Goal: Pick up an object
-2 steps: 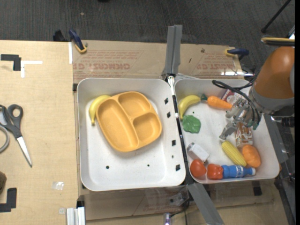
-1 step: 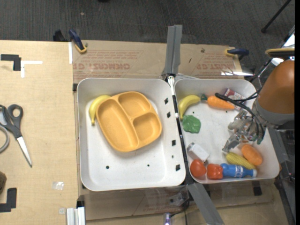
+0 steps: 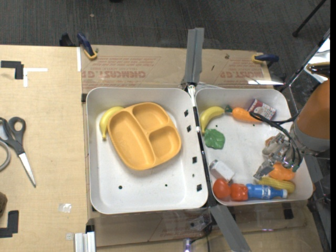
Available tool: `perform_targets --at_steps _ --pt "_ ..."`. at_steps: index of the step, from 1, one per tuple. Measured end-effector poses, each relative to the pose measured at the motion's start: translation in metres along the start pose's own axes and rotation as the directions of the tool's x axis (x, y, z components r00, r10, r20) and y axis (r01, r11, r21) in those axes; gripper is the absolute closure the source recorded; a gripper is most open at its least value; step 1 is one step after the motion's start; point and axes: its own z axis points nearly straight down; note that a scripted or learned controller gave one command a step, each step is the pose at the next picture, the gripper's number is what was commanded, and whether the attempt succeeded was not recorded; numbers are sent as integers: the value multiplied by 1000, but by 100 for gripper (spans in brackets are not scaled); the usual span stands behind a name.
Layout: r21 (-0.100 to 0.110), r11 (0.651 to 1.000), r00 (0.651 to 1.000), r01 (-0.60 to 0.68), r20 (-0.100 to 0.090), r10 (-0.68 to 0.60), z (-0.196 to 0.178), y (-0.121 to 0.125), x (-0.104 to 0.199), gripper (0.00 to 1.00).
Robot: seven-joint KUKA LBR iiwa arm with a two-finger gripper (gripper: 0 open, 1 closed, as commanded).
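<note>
My gripper (image 3: 274, 163) is low in the right bin (image 3: 239, 140), near its front right corner. It hangs right over a small orange object (image 3: 284, 172), which it partly hides. A yellow corn-like piece (image 3: 279, 184) lies just in front of that, and a blue bottle (image 3: 265, 192) lies along the bin's front wall. Two red tomato-like pieces (image 3: 229, 190) sit left of the bottle. Further off in the same bin are a white block (image 3: 222, 169), a green piece (image 3: 214, 138), a banana (image 3: 209, 116), a carrot (image 3: 243, 115) and a small red-and-white packet (image 3: 262, 109).
The left bin (image 3: 105, 182) holds a yellow divided plate (image 3: 143, 135) with a second banana (image 3: 106, 119) tucked behind its left edge. Scissors (image 3: 20, 146) lie on the bench at far left. The arm's cable (image 3: 270, 121) crosses the right bin's back corner.
</note>
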Motion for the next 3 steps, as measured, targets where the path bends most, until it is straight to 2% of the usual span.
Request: perform_targets --at_steps 1,2,3 --pt "-5 1000 999 -29 13 29 -3 -15 19 0" --pt "-10 999 999 -42 5 42 -3 -17 16 0" --pt "-9 1000 1000 -16 4 16 -3 -18 16 0"
